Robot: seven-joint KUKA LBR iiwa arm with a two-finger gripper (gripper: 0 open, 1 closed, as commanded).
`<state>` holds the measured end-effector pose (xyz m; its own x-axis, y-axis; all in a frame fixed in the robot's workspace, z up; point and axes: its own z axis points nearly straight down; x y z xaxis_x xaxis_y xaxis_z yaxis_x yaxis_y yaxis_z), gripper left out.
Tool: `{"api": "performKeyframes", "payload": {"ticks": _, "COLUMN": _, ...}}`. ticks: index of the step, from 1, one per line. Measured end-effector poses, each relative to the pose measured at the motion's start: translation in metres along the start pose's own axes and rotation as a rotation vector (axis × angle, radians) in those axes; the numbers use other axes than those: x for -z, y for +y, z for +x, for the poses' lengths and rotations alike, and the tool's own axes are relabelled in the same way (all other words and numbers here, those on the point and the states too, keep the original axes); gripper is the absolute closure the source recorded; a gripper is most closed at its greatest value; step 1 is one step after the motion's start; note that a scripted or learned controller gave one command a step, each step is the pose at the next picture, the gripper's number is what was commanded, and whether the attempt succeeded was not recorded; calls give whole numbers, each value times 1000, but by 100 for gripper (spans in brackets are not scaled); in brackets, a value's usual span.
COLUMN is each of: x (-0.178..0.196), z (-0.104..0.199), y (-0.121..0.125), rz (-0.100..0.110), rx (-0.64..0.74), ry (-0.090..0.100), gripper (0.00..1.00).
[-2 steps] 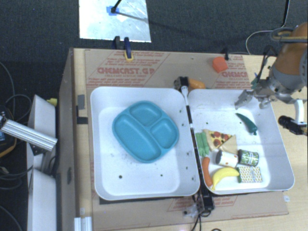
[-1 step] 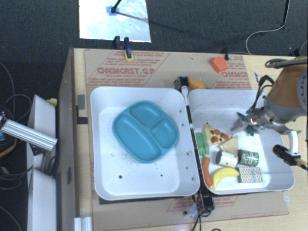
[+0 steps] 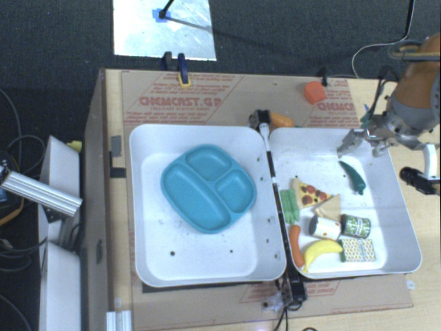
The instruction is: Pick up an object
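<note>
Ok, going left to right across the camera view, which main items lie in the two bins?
Blue divided plastic plate → green ridged toy vegetable → pizza slice toy → green-labelled small can, with the dark teal pepper-shaped toy above it → grey tool over the right bin's far edge.

The arm (image 3: 417,92) is being reached in from the right side, its orange band sitting above the grey wrist. The gripper (image 3: 363,142) is being held toward the far right, with its fingers (image 3: 346,143) being spread apart.
</note>
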<state>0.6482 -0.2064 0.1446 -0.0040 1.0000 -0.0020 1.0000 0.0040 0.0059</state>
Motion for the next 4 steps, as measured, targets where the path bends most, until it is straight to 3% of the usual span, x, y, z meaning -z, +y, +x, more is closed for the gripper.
{"api": "performKeyframes", "payload": {"ticks": 1, "x": -60, "z": 0, "y": -31, "rz": 5, "rx": -2, "ry": 2, "gripper": 0}}
{"api": "performKeyframes", "payload": {"ticks": 2, "x": -48, "z": 0, "y": -30, "rz": 1, "rx": 0, "ry": 1, "gripper": 100}}
{"api": "performKeyframes", "payload": {"ticks": 3, "x": -30, "z": 16, "y": 3, "rz": 4, "rx": 0, "ry": 1, "gripper": 100}}
{"api": "performKeyframes", "payload": {"ticks": 4, "x": 9, "z": 53, "y": 22, "rz": 1, "rx": 1, "ry": 1, "gripper": 100}}
